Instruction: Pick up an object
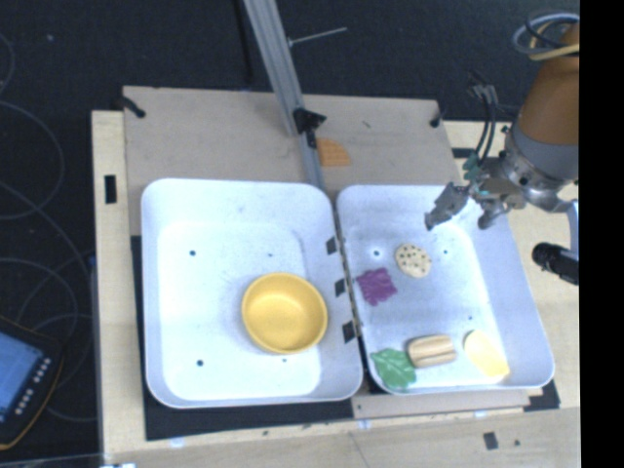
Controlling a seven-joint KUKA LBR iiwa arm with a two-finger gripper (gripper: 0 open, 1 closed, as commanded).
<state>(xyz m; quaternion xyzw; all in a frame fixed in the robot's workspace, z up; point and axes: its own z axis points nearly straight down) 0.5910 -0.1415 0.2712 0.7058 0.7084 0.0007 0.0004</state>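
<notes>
The right bin (507,291) holds a round speckled cookie (412,259), a purple piece (375,286), a green leafy piece (393,367), a tan bread roll (431,349) and a yellow piece (485,352). In the left bin (175,252) sits a yellow bowl (284,311). My gripper (466,209) hangs over the right bin's far right part, up and to the right of the cookie. Its two fingers are spread apart, with nothing between them.
A grey metal post (278,66) slants up from between the bins at the back. An orange tag (332,153) lies on the board behind the bins. Cables and a screen (19,378) lie off the bench to the left.
</notes>
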